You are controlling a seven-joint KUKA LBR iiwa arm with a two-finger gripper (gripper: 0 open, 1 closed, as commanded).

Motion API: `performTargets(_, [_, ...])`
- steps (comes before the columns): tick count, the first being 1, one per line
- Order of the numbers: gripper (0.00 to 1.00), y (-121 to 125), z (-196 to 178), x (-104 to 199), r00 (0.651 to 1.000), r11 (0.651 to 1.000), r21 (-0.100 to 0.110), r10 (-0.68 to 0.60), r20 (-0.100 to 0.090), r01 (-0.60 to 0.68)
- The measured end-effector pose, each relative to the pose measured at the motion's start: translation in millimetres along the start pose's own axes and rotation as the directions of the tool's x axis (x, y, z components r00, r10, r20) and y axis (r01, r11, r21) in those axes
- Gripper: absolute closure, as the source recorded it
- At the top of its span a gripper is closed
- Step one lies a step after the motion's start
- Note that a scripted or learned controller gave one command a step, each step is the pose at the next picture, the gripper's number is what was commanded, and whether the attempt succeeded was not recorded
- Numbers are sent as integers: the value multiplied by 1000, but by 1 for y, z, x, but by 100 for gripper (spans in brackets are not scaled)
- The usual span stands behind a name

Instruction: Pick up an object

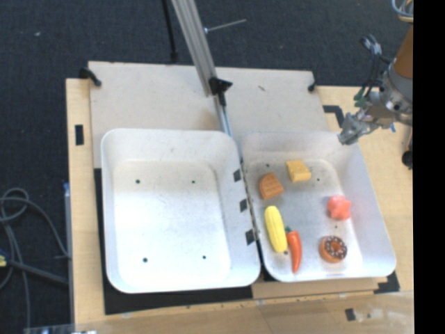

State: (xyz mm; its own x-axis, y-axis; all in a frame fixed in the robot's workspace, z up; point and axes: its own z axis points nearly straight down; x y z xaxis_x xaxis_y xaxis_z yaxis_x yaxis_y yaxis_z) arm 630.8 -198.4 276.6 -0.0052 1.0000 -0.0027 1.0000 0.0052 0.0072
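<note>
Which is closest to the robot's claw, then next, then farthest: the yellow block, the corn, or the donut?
From the gripper, at the right bin's far right corner:
1. Yellow block, far side of the bin.
2. Donut, near right.
3. Corn, near left.

No writing, label, brand, number or sign can be read anywhere in this view. The two shallow white plastic bins (174, 141) and the pale wooden surface (83, 207) beneath them bear only small dark specks and black tape marks, none forming letters.
</note>
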Motion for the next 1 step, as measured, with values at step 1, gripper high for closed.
performTargets(1, [100, -8, -1, 41, 1000, 1000, 5, 0, -2, 0])
